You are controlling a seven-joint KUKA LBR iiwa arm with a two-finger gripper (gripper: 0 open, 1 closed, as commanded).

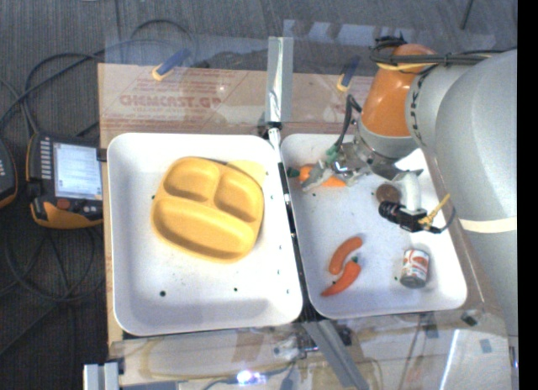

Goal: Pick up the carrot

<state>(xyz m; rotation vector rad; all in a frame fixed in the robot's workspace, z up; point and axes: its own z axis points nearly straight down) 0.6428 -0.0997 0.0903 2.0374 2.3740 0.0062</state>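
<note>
Carrot point(320, 176) sits in the upper left corner of the right bin point(445, 296), a small orange piece with a green tip, close against the wall that divides the two bins. Right on it is the gripper point(333, 170), reaching in from the right of the frame, and orange shows between its metal fingers; whether they are clamped or apart I cannot tell from this angle. Lower in the same bin, a sausage point(345, 253) and a red chili pepper point(343, 279) lie near each other at mid-floor, with a small can point(413, 266) toward the lower right corner. White floor lies open between these and the carrot. Over in the left bin point(134, 296), a yellow divided tray point(208, 206) fills the middle. Beyond the bench, grey carpet, cables, and a handheld pendant point(67, 178) at the left edge.
</note>
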